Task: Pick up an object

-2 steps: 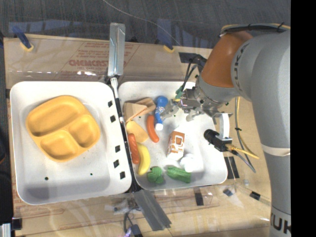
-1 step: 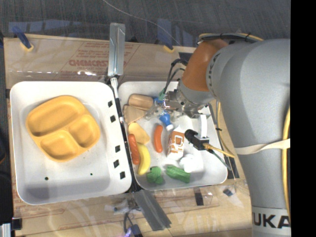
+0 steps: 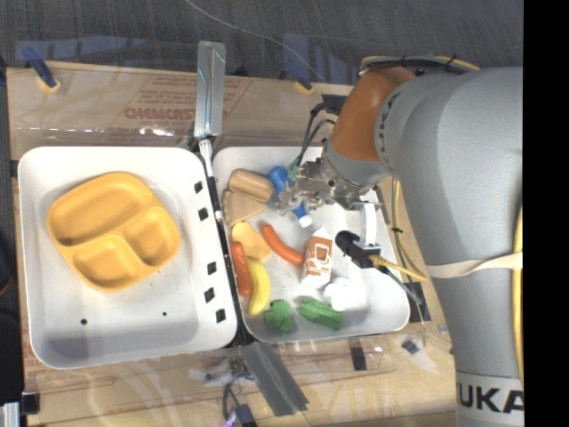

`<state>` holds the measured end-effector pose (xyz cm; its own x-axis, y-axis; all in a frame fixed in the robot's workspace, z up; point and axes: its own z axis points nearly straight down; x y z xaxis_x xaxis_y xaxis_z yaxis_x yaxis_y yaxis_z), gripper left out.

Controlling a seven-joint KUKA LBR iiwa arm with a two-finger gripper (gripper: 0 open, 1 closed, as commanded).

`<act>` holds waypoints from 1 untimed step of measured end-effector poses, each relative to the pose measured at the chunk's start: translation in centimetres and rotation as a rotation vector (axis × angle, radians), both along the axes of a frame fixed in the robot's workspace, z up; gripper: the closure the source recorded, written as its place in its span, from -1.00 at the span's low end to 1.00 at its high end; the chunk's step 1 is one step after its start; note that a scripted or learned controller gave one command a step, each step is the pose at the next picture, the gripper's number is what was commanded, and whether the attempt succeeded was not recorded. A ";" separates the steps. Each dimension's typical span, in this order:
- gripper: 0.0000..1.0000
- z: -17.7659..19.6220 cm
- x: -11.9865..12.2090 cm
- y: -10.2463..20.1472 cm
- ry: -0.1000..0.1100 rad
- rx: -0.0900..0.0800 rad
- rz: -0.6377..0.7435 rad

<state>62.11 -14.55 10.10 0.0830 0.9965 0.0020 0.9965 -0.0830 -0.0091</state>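
Two bins sat on the tabletop, with the tool (image 3: 298,196) low over the far part of the right bin (image 3: 253,158).
The nearest candidate was a small blue toy (image 3: 278,178), lying just left of the tool and just right of a tan bun (image 3: 250,185), with an orange carrot (image 3: 283,245) and a small carton (image 3: 317,258) nearer in the same bin. Whether the tool was apart or together could not be told, and nothing was seen held in it. The blue toy looked like light, stiff, smooth plastic, likely to slip or skid aside. A hold across its narrow middle seemed best, kept clear of the bun. The left bin (image 3: 53,327) held a yellow divided tray (image 3: 111,229).
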 end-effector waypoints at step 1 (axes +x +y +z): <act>1.00 9.4 2.4 7.3 -0.013 0.000 -0.024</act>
